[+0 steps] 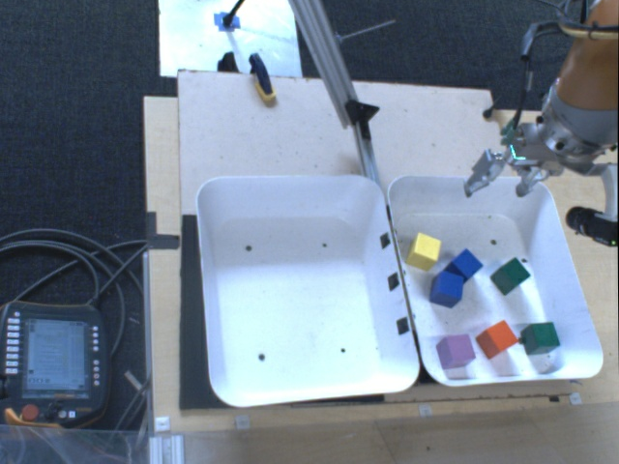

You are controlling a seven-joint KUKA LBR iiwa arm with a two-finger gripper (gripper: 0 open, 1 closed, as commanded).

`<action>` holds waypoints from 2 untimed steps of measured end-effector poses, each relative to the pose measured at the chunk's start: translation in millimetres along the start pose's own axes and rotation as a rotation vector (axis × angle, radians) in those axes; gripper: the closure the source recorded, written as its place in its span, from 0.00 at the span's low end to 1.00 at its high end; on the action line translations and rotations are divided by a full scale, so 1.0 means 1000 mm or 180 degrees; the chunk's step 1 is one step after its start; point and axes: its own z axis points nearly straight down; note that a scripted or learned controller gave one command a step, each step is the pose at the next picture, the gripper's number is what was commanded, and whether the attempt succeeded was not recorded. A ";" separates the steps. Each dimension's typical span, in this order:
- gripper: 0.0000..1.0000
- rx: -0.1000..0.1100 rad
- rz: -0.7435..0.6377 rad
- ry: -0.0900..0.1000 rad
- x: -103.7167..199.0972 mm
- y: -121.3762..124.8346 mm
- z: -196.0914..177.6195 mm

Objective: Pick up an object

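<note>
The right bin [571,259] holds several small blocks: a yellow block [424,250], two blue blocks [467,263] [446,288] touching each other, a dark green block [510,275], an orange block [497,338], a purple block [456,351] and another green block [541,337]. My gripper [504,177] hangs above the bin's far rim, at the upper right of the view. Its two fingers are spread apart with nothing between them, well clear of the blocks.
The left bin [222,220] sits beside the right one. A slanted metal pole [324,46] crosses the board behind the bins. A teach pendant [53,361] with cables lies at the lower left, off the bench.
</note>
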 end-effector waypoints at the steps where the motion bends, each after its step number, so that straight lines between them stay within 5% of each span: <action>1: 0.00 -0.0009 -0.0002 -0.0002 0.000 0.001 -0.002; 2: 0.00 0.0001 0.0004 -0.0002 -0.002 0.008 0.043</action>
